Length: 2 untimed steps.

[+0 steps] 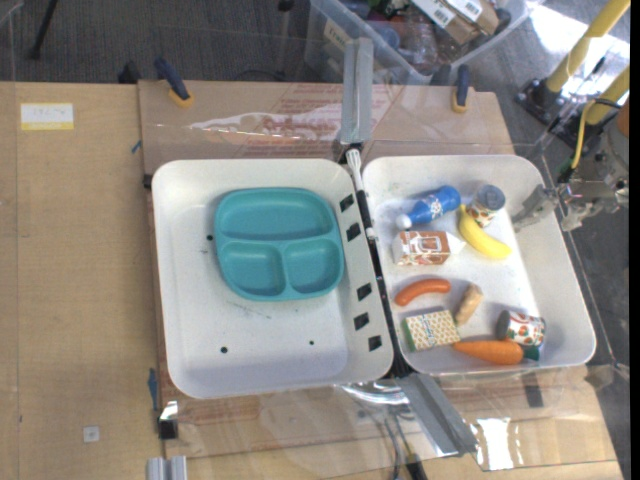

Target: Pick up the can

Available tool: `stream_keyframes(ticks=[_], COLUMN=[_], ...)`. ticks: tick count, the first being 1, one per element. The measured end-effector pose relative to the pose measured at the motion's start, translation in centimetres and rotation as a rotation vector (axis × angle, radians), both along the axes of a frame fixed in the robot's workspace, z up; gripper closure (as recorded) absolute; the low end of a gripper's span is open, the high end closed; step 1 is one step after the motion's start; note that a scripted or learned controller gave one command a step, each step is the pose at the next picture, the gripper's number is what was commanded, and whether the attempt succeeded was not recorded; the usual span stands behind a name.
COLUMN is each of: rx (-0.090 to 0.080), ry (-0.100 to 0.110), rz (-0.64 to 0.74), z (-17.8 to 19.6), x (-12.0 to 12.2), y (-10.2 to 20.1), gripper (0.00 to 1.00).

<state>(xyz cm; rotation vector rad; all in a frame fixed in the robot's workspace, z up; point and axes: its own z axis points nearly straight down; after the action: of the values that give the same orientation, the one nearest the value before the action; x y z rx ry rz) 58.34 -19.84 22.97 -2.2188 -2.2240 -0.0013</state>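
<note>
A blue can (pixel 432 206) lies on its side at the back of the right bin (pixel 570 268). Just right of it stands a small tin (pixel 488 200) with a blue-grey top. Another can (pixel 523 329), with a red, white and green label, lies near the front right corner. My gripper (pixel 538 206) hangs over the bin's right rim near the back, a short way right of the small tin and touching none of the objects. Nothing is visibly held.
The right bin also holds a banana (pixel 483 234), a small carton (pixel 422 248), a sausage (pixel 423 290), a cracker box (pixel 432 329), a carrot (pixel 488 351) and a brown lump (pixel 467 304). A teal divided plate (pixel 278 243) lies in the left bin (pixel 180 298).
</note>
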Motion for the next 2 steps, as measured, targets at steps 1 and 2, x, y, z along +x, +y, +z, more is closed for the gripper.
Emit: stream_keyframes(ticks=[1,2], rx=[0.000,0.002], ry=[0.002,-0.008], rz=[-0.222,-0.248], z=[-9.4,-14.0], x=[-10.5,-10.1], y=[1.9,0.7], gripper=[0.00,0.00])
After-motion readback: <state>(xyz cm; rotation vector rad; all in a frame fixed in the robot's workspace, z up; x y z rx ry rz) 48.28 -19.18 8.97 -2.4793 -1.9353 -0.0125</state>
